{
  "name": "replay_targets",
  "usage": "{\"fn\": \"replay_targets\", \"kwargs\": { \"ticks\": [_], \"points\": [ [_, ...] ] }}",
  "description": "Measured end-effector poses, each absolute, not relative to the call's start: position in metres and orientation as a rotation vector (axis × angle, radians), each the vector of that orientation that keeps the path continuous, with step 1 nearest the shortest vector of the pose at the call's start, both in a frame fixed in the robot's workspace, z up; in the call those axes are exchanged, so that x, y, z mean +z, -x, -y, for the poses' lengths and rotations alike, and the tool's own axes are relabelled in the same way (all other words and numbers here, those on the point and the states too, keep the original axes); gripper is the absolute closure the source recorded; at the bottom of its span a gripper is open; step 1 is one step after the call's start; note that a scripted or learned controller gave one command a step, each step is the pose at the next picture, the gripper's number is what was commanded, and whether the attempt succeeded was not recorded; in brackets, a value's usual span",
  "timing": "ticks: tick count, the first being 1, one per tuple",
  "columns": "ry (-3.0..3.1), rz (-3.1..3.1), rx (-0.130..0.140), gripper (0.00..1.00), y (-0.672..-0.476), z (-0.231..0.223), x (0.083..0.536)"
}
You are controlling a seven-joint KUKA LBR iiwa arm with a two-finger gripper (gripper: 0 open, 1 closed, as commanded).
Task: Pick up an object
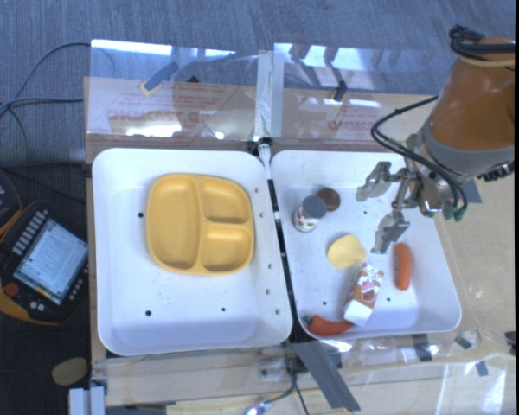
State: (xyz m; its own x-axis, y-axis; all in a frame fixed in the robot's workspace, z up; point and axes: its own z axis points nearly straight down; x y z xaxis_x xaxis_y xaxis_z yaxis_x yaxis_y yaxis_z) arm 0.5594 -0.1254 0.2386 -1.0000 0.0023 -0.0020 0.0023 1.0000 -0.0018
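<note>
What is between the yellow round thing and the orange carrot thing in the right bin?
Just bare white bin floor lies between the yellow piece and the orange piece, seen in the camera view.

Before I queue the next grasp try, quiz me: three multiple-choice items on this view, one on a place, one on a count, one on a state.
1. Where is the yellow divided tray?
A. in the left bin
B. in the right bin
C. on the floor

2. How many compartments does the tray have?
A. two
B. three
C. five

3. How does the gripper stand?
A. open above the right bin, holding nothing
B. shut on the tray
C. shut on the yellow chip

Key:
1 A: it lies flat in the left bin.
2 B: one long, two small.
3 A: its fingers are spread over the right bin, beside the orange carrot and yellow chip.
</note>
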Motion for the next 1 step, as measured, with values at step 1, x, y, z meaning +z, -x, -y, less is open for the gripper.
{"fn": "replay_targets", "kwargs": {
  "ticks": [1],
  "points": [
    [-0.133,-3.116,-0.009,0.00,-0.5234,0.1782,0.1198]
  ]
}}
